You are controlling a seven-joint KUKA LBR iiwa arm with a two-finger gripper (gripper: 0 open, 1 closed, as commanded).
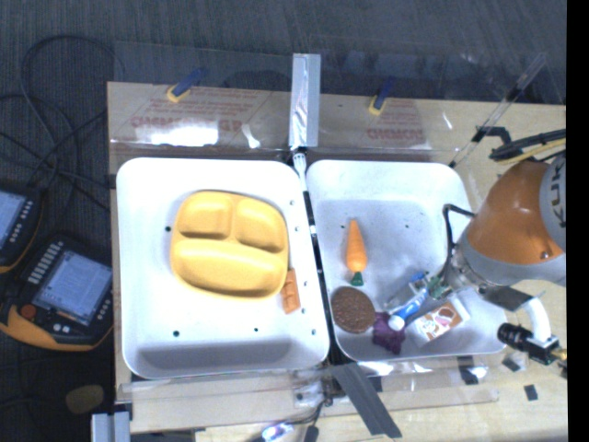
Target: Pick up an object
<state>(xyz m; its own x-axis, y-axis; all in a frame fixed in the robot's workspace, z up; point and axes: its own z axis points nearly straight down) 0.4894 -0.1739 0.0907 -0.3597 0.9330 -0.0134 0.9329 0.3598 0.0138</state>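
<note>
Red print runs across two clear sheets [198, 118] behind the bins but is too blurred to read, a dark letter, seemingly "K", shows on the arm [555, 212] at its cut-off edge, and the small carton [436, 320] bears a picture without legible words.

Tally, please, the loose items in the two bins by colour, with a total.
Yellow: 1, the tray
Orange: 2, the carrot and a small orange piece beside the tray
Brown: 1, the disc
Purple: 1, the lump
White with print: 1, the carton
Blue and white: 1, the tube
Total: 7
</note>
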